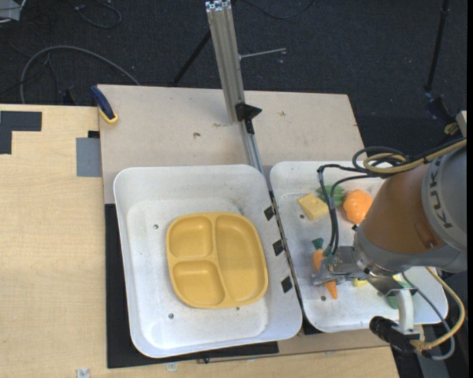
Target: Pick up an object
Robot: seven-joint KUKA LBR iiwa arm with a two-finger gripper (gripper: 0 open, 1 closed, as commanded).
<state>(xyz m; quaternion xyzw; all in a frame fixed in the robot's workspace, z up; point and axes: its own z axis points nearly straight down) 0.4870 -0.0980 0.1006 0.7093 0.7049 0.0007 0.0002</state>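
My gripper (333,272) is low in the right bin (299,305), near its left wall, under the orange-banded wrist (394,211). Small orange carrot-like pieces lie right at it, one (318,258) on its upper left and one (332,290) just below. Whether either is gripped is hidden by the wrist. Farther back in the same bin lie a pale yellow block (313,206), an orange ball (357,205) and a green item (335,191). A small yellow-green bit (360,283) shows beside the gripper's right side.
The left bin (142,211) holds a yellow three-compartment plate (217,259). A metal post (225,53) rises behind the bins. Black clips (277,246) sit along the wall between the bins. Cables (426,337) trail from the arm at the lower right.
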